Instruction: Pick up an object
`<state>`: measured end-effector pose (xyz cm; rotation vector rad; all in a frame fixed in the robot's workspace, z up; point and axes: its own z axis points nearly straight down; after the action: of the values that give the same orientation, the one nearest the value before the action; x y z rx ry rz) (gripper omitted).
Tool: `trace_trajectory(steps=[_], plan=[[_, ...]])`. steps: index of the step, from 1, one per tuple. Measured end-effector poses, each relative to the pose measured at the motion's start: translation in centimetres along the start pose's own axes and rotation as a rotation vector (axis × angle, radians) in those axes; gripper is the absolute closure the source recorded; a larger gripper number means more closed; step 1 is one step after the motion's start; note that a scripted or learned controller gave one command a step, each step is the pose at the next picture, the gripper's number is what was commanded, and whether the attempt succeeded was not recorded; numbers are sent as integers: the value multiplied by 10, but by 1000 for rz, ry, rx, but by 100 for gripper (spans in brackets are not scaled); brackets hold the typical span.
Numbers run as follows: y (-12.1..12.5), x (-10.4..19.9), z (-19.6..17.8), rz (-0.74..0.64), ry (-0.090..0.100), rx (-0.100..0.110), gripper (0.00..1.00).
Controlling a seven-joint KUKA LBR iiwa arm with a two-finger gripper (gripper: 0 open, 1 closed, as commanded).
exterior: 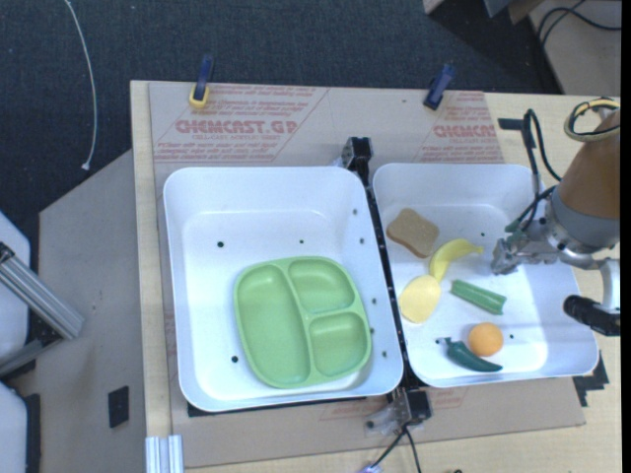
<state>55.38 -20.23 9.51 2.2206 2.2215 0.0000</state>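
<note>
The right bin (434, 177) holds a brown bread slice (412, 231), a yellow banana (452, 255), a pale yellow pear-like piece (420, 299), a green cucumber stick (478, 297), an orange ball (485, 339) and a dark green pepper (471, 357). My gripper (505, 255) hangs at the right side of this bin, just right of the banana and above the cucumber stick. Nothing shows between its fingers.
The left bin (197, 205) carries a green divided plate (299, 318). A black clamp (357, 152) sits between the bins at the back, and another clamp (406, 407) at the front. Two clips (201, 81) (440, 85) hold the cardboard's far edge.
</note>
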Motion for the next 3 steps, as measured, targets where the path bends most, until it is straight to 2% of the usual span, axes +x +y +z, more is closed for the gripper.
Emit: trace_trajectory(steps=[3], plan=[[1, 16, -166, -2, -3, -6, 100]])
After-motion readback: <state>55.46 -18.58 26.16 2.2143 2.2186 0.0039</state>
